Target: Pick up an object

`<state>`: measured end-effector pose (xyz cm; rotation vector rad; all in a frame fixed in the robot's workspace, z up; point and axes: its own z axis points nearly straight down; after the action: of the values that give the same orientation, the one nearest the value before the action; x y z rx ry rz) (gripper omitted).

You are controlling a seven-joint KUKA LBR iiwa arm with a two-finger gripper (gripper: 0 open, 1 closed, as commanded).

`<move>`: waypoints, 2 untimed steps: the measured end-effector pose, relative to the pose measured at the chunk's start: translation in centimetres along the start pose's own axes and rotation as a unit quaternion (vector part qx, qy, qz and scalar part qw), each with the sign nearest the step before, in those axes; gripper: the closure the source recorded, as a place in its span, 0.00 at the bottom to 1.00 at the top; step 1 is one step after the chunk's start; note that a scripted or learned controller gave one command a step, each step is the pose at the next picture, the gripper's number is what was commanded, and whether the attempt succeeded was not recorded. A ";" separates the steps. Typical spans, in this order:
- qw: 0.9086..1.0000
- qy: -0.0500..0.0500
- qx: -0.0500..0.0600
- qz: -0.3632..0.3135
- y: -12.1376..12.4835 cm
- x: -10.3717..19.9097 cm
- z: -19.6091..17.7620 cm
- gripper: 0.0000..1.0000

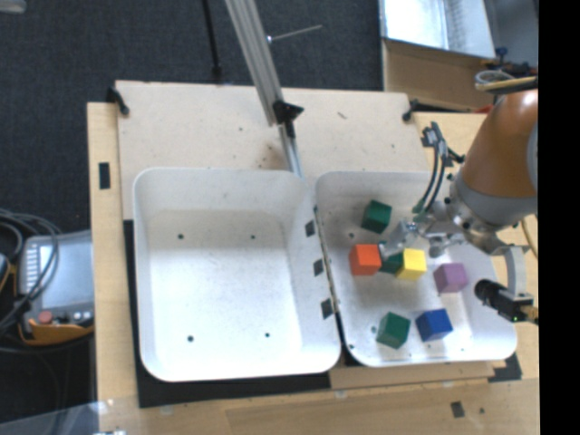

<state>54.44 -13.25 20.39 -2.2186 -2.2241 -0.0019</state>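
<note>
The pick is not yet done, as far as this view shows: every cube lies on the floor of the right bin in the lower right of the frame, with the gripper low at the middle of the cluster, and I cannot tell its state. Just under and beside it sit an orange cube, a yellow cube and a small dark green cube between them, with a green cube above, a purple cube to the right, and another green cube and a blue cube near the bin's lower edge; closing on one cube and lifting it is what remains. No brand, label or legible writing shows on the cubes, the bins or the counter.
</note>
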 end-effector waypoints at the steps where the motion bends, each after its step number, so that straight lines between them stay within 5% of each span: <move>1: 1.000 0.000 0.000 0.001 0.0 0.0 0.0 0.00; 2: 1.000 -0.001 0.003 0.002 -0.3 0.1 6.3 0.00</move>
<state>54.18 -13.19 14.09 -2.2212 -2.2174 0.0069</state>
